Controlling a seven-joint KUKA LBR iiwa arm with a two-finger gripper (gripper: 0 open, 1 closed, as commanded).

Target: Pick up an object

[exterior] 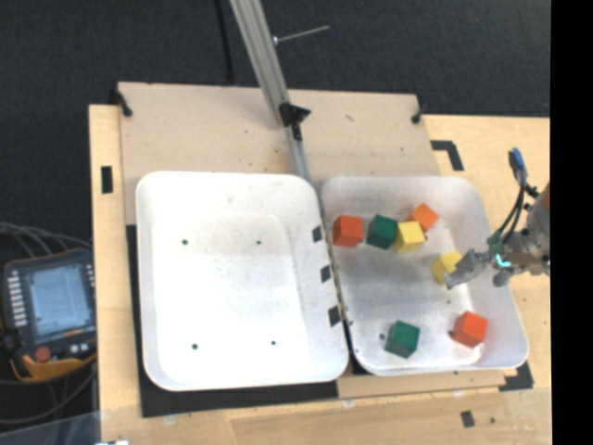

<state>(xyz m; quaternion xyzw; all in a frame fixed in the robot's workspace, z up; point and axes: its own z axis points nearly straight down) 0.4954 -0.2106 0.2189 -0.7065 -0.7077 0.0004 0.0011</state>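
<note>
The worktop point(259, 137), a pale wooden board, carried two shallow white plastic bins side by side. The left white bin point(232, 360) held no blocks. The right white bin point(463, 193) held seven small cube-shaped blocks.

Block positions in the right bin were as follows:
- An orange cube point(348, 231) lay near the bin's left wall, in the upper half.
- A dark green cube point(382, 232) lay just beside it, to the right.
- A yellow cube point(410, 235) touched the dark green cube's right side.
- A smaller orange cube point(424, 217) sat just above and right of that yellow cube, apparently touching it.
- A second yellow cube point(446, 266) lay toward the right wall, at mid height.
- A second green cube point(402, 338) lay near the bottom edge, well apart from the others.
- A red-orange cube point(470, 328) lay in the lower right corner area.

The grey two-finger tool point(463, 272) reached in from the right edge and sat low over the right bin, just beside the second yellow cube. At this resolution the tool tip appeared to touch or overlap that cube's right side. Whether its fingers were apart, together or clamped on anything could not be told; the tip was small and blurred.

A slanted aluminium pole point(262, 49) stood behind the bins, and a grey handheld control pendant point(51, 306) lay left of the worktop
</note>
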